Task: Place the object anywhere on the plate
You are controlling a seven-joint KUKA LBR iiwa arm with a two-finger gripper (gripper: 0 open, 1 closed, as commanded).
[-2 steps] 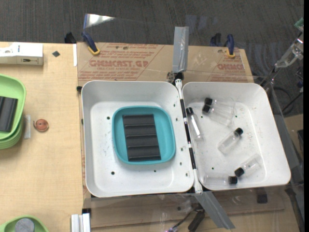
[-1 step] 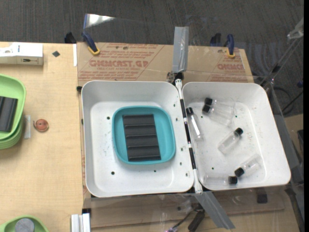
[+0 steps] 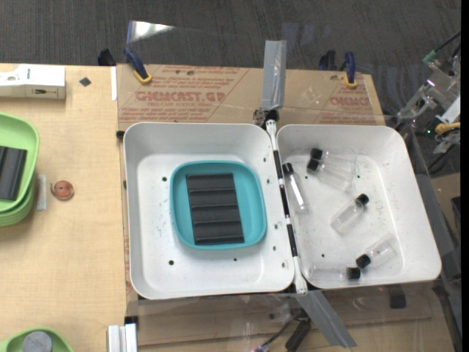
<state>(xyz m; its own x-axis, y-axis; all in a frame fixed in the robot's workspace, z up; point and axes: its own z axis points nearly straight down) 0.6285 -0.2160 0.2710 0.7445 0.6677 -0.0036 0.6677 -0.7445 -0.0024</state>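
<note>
The plate (image 3: 256,196), teal with a dark ridged insert (image 3: 215,208), sits in the middle of the left bin (image 3: 146,196). The things to move are 4 clear vials with black caps, all in the right bin (image 3: 410,196): vial 1 (image 3: 294,191) lies just beside the wall shared with the left bin, its long axis running near to far; vial 2 (image 3: 333,169) is at the far side, vial 3 (image 3: 349,213) mid-bin, and vial 4 (image 3: 376,254) at the near right. What seems to be the tool (image 3: 442,94) sits at the far right, beyond the right bin's corner and well apart from every vial; whether it is released or clenched I cannot tell. From there each vial lies to the left and nearer the camera, with the plate further left.
</note>
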